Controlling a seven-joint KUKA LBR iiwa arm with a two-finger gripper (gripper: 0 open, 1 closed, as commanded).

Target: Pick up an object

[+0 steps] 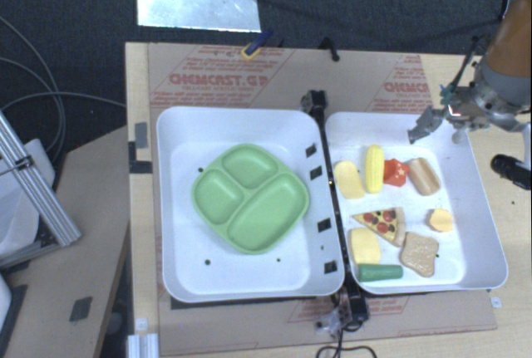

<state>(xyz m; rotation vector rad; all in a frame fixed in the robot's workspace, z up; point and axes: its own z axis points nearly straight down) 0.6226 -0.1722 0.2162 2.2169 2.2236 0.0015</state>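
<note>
Hovering over the right bin's (482,252) far edge, our gripper (439,125) is showing fingers spread apart with nothing between them. We are seeing the toy food lying below and apart from it: a corn cob (374,168), hot dog (423,175) and pizza slice (381,221).

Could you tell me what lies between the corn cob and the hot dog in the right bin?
In the camera view, a small red piece lies between the corn cob and the hot dog.
</note>
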